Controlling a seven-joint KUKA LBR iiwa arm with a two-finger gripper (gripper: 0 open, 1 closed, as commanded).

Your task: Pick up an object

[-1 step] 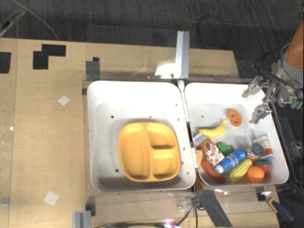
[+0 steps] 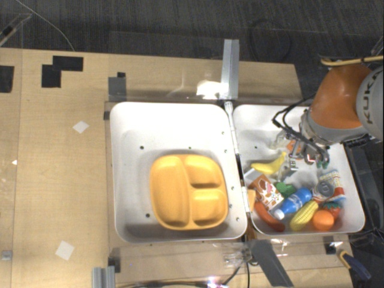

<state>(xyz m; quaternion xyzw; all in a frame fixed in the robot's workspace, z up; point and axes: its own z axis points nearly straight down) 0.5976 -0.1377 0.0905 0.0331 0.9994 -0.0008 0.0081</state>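
The orange (image 2: 323,219) is heaped below the tool (image 2: 294,161), lowered seemingly toward a banana (image 2: 268,166); its spread cannot be told.

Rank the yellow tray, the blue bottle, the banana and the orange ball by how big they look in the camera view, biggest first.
1. Yellow tray, largest by far.
2. Blue bottle and banana: these look about alike, and other items partly cover both, so I won't rank them.
3. Orange ball, smallest.

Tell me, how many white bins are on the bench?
2. The left bin holds a yellow divided tray. The right bin holds a pile of toy items, under the arm.
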